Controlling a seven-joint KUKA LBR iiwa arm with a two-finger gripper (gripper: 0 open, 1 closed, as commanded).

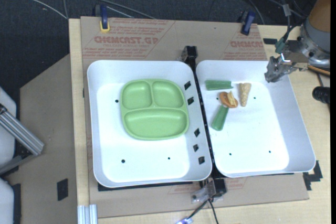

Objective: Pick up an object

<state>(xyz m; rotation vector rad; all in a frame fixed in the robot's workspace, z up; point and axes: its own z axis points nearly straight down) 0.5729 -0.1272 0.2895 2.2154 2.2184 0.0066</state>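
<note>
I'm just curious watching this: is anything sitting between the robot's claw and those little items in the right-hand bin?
Nothing visible. The gripper hangs at the right bin's far right edge; bare white floor lies between it and the tan cone, the nearest item.

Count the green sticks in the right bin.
2. One green stick lies flat near the right bin's far edge, left of the cone. The other green stick lies slanted below the orange piece. None seems hidden.
</note>
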